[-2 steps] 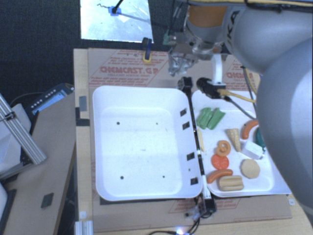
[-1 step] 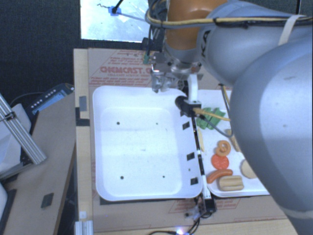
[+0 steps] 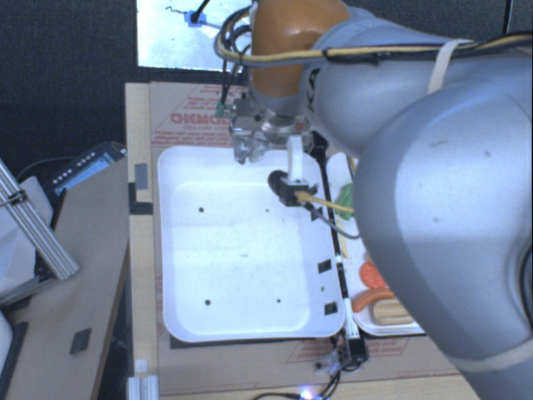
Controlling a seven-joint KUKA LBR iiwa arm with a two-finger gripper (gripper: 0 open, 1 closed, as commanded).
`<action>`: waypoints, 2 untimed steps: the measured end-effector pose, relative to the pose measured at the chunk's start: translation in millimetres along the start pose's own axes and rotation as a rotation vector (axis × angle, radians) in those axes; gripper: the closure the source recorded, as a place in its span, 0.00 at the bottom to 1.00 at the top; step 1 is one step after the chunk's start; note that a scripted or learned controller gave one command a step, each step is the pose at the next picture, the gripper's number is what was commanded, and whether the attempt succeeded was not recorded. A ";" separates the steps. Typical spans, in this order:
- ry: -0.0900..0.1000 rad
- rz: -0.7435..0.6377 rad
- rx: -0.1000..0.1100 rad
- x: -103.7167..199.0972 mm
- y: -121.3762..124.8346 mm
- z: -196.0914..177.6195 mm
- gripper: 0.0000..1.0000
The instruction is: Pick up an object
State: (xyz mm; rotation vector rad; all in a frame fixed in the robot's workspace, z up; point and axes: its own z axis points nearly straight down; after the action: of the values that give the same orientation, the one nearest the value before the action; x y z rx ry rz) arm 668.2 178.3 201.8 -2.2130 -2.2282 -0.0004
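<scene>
Fingers point(image 3: 244, 152) hang at left bin's point(image 3: 166, 223) rim, orange object point(image 3: 375, 275) well apart.

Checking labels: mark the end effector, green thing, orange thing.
end effector point(image 3: 247, 148), camera view, metal lower end.
green thing point(image 3: 344, 197), camera view, visible edge.
orange thing point(image 3: 375, 276), camera view, exposed middle.

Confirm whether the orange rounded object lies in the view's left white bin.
No: the orange rounded object lies in the view's right shallow white bin.
</scene>
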 end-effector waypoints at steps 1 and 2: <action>0.002 -0.002 -0.003 60.1 0.3 9.6 1.00; -0.001 0.001 -0.002 56.3 0.8 32.3 1.00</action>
State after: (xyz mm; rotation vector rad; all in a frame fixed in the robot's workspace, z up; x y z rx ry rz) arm 668.6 234.6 169.5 -2.2159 -2.2280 -0.0017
